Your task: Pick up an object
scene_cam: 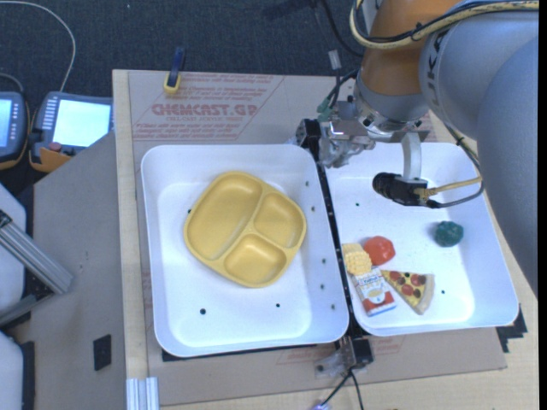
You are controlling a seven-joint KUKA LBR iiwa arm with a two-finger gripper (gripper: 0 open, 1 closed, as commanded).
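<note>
My gripper hangs over the back left corner of the right bin, close to the wall it shares with the left bin. Nothing shows under it or in it. The toys lie toward the bin's front: a red round piece, a yellow corn piece, a red and white packet, and a pizza slice. A dark green lump lies alone near the right wall. All of them are well in front of the gripper.
A yellow divided plate lies in the middle of the left bin. The grey arm with its orange band leans over the right bin's back edge. Bare floor shows in the right bin's middle.
</note>
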